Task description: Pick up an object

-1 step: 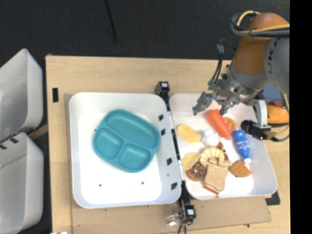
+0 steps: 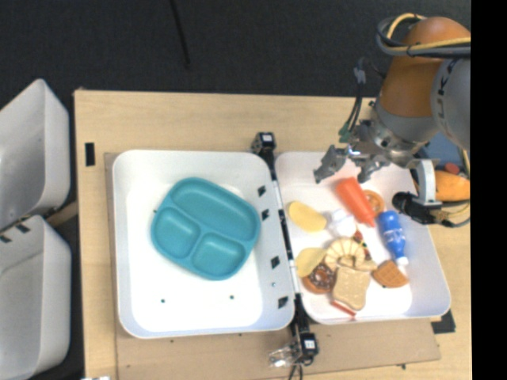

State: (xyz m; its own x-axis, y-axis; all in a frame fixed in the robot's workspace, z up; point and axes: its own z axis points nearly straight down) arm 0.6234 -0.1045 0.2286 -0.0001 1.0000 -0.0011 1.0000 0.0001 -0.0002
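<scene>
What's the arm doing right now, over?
Gripper open above right bin, holding nothing. Orange bottle just below it. Food toys crowd alongside.

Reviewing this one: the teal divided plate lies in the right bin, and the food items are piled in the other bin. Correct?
Not quite. The camera view shows the teal divided plate in the left bin; the food items are piled in the right bin.

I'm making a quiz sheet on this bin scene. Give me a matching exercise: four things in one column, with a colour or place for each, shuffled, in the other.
Things:
1. divided plate
2. bottle
3. carrot-like piece
4. gripper

Descriptions:
A. blue with a white cap
B. teal, in the left bin
C. above the right bin's far end
D. orange-red, just below the gripper

Pairs: 1-B, 2-A, 3-D, 4-C
</scene>
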